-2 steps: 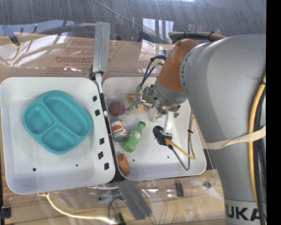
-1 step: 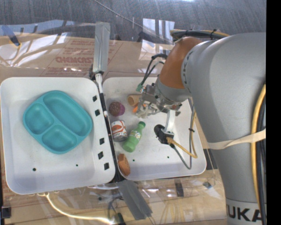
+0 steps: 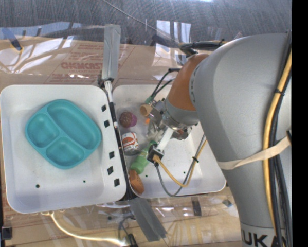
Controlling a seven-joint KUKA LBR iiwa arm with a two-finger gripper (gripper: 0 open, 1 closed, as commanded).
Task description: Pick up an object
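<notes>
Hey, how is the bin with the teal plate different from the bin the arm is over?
The plate bin holds one large teal divided plate. The arm-side bin holds several small things, among them a maroon ball and a small can. The arm hangs over the arm-side bin, not the plate bin. Both are shallow and white.

We log: left bin (image 3: 12, 192), divided plate (image 3: 64, 133) near its middle | right bin (image 3: 207, 181), along its left wall from far to near: ball (image 3: 127, 119), can (image 3: 130, 142), bottle (image 3: 140, 164), lump (image 3: 136, 182) in the near-left corner | stopper (image 3: 146, 108) just right of the ball
</notes>
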